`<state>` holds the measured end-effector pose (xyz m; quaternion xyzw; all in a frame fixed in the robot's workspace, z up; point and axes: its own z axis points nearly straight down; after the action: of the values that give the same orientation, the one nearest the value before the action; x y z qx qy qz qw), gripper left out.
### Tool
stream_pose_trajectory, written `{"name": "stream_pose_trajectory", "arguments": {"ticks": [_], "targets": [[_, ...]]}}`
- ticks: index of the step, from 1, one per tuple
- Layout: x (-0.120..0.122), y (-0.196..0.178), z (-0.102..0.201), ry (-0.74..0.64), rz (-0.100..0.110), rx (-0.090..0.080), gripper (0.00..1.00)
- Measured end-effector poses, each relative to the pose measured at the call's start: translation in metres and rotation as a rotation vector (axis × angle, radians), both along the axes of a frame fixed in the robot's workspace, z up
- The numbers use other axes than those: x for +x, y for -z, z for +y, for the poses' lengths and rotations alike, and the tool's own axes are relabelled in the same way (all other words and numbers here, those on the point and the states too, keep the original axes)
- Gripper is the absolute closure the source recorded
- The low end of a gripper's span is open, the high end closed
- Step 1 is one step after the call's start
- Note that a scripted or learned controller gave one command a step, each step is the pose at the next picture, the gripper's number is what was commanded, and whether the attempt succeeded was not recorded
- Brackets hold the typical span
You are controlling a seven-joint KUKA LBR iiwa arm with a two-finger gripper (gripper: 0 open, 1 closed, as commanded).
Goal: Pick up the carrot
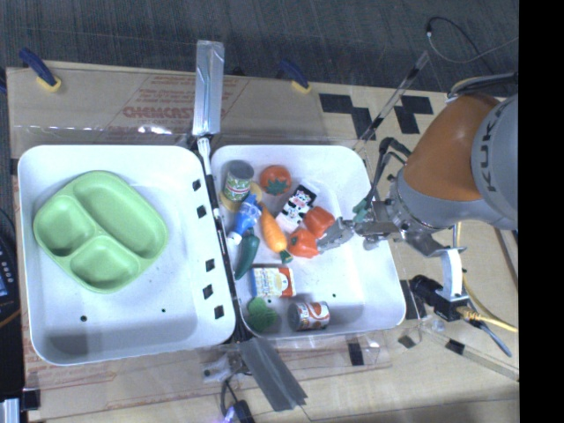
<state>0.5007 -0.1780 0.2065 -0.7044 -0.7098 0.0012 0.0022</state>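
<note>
Down at the near edge of the right bin [388, 298] sits a small can [310, 315] on its side, with a green broccoli-like piece [261, 314] beside it in the near left corner, tight against the divider wall. Just beyond them lies a small carton [271, 281] with an orange label. Next up, the carrot [272, 230]: a short orange spindle, smooth and tapered, lying at a slant in the left-middle of the right bin, its near tip touching a red-orange pepper-like piece [303, 245] and a dark green chili [246, 254] lying just to its left. The end effector [330, 234] reaches in from the right and sits low over the orange-red pieces [319, 222] right beside the carrot; whether its fingers are parted or closed, I cannot tell, they blur into the clutter. Farther back stand a blue item [245, 218], a black-and-white cow-patterned piece [298, 204], a tin with a green label [237, 183] and a tomato [275, 180]. The carrot is hemmed in on most sides; open white floor lies to the right and near-right of the pile, toward the bin's right wall. Across the divider, the left bin [53, 324] holds a green sectioned plate [100, 229] with bare floor around it.
</note>
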Motion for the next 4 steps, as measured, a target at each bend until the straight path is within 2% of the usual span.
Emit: {"name": "stream_pose_trajectory", "arguments": {"ticks": [1,2,3,4], "targets": [[0.030,0.083,0.052,-0.161,-0.013,-0.006,0.00],[0.078,0.115,0.070,-0.251,-0.004,-0.001,0.00],[0.081,0.114,0.079,-0.094,-0.005,-0.004,0.00],[0.091,0.054,0.031,0.002,-0.004,-0.001,0.00]]}}
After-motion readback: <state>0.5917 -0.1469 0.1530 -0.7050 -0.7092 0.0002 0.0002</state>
